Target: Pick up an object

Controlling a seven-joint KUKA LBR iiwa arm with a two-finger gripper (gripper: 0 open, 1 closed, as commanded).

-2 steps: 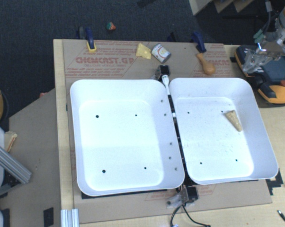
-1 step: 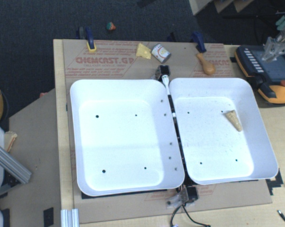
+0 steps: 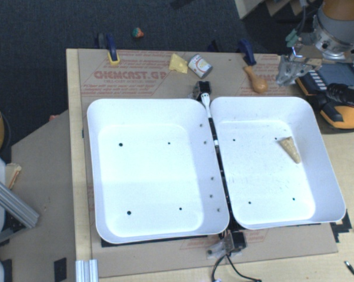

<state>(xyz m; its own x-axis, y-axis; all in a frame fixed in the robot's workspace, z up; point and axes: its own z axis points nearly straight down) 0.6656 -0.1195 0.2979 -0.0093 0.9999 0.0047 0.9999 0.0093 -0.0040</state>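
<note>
In the camera view, the arm came in from the upper right and its gripper hung above the bare bench, just past the far rim of the right bin and near that bin's far right corner. Whether the claw stood open or closed could not be told at this size, and nothing could be seen held in it. The one thing lying in either bin was a small tan wedge, resting on the floor of the right bin toward its far right part, with the left bin well apart from it. From the claw the wedge lay toward the near edge of the bench, almost straight down the picture and only very slightly to the right. Its long axis ran on a slant, from its narrower end at the upper left to its broader end at the lower right. A descent would probably call for carrying the claw in over the rim and turning it across that slant.
</note>
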